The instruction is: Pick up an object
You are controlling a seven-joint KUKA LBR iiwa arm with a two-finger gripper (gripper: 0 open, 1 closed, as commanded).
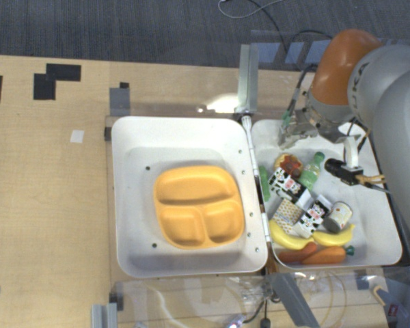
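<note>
Arm over the right bin (389, 251), gripper (295, 130) near its far wall.
The fingers seem narrowly parted and hold nothing, though glare blurs them; bananas (307, 236), a carrot (316, 255) and a green bottle (311, 169) lie heaped nearer, and a yellow tray (198, 207) fills the left bin (133, 183).

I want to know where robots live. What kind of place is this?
Probably a robot test lab. A grey arm reaches over two white bins on a wooden bench, one holding toy food like a banana, with a cable on the carpet.
</note>
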